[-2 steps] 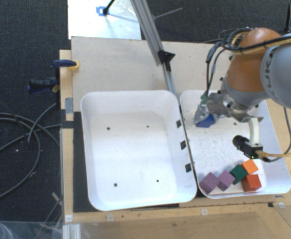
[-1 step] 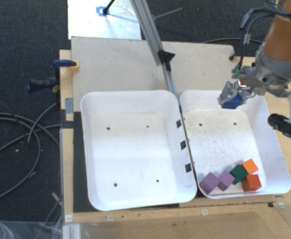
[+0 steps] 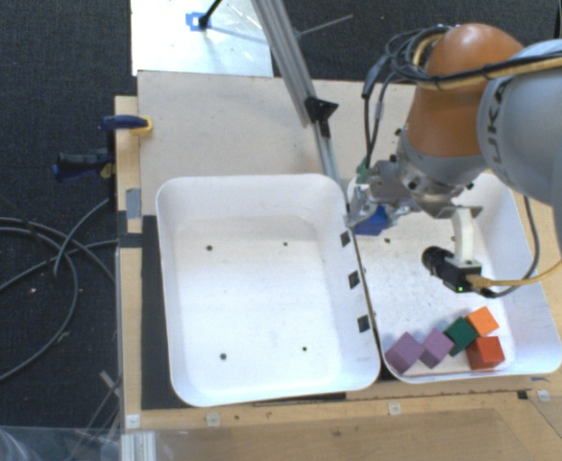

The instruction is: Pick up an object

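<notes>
My gripper (image 3: pixel 365 215) hangs over the upper left corner of the right bin (image 3: pixel 540 286), close to the wall shared with the left bin. A small blue block (image 3: pixel 373 221) sits between its fingers, and the gripper is shut on it. The grey arm with its orange band (image 3: pixel 463 75) comes in from the upper right and hides the back of the right bin. Along that bin's front edge lie two purple blocks (image 3: pixel 404 351) (image 3: pixel 435 346), a green block (image 3: pixel 461 335), an orange block (image 3: pixel 483 319) and a red-orange block (image 3: pixel 485 353).
The left bin (image 3: pixel 180 286) stands beside the right one, their walls touching. A slanted metal pole (image 3: pixel 290 56) crosses the back of the bench and ends near the gripper. A black fitting with a yellow cable (image 3: pixel 451 267) hangs under the wrist. Clamps (image 3: pixel 108 157) grip the bench's left edge.
</notes>
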Tool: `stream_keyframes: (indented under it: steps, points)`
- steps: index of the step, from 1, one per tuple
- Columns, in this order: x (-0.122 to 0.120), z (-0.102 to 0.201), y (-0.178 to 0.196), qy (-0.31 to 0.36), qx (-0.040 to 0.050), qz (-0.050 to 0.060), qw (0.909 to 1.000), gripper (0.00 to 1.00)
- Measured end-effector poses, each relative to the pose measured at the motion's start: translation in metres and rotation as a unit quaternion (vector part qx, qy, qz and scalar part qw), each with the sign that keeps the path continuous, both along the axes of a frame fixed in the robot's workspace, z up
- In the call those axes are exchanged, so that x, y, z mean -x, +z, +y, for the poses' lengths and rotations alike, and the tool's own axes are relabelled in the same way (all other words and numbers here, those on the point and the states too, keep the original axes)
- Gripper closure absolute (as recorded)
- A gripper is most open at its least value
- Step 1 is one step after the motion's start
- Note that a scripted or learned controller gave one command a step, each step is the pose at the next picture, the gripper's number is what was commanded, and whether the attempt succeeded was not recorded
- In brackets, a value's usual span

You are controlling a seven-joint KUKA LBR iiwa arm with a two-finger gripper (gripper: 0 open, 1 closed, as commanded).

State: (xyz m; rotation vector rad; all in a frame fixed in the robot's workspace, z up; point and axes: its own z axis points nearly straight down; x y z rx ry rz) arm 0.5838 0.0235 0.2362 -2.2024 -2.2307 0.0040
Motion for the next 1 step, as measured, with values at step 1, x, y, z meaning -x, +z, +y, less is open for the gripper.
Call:
stream_keyframes:
  steps: [1]
  points:
    - [0.0036,0.0536,0.0250,0.000,-0.0001,-0.004,1.0000,1.00]
